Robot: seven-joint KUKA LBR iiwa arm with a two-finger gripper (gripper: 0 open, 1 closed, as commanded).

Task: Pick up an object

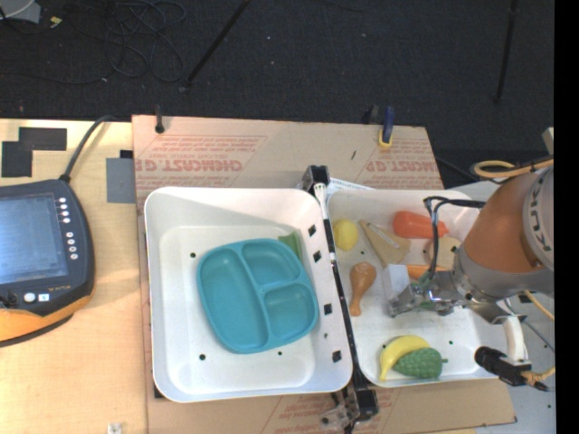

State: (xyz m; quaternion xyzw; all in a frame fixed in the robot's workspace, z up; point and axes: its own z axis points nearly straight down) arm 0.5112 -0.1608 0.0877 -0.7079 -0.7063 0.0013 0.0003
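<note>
My gripper (409, 299) reaches in from the right, low over the middle of the right bin (457, 351). Just left of it lies a brown drumstick (361, 284). A yellow banana (399, 351) and a green bumpy fruit (419, 363) lie in front of it. Behind it are a yellow lemon (346, 234), a beige wedge (384, 240) and an orange-red piece (418, 225). A small orange piece (416, 270) peeks out beside the wrist. Nothing shows clearly in the gripper's grasp.
The left bin (172, 333) holds a teal divided plate (258, 294) with a green item (291, 241) at its far edge. A grey divider (327, 269) runs between the bins. A pendant with a screen (41, 247) lies at the far left.
</note>
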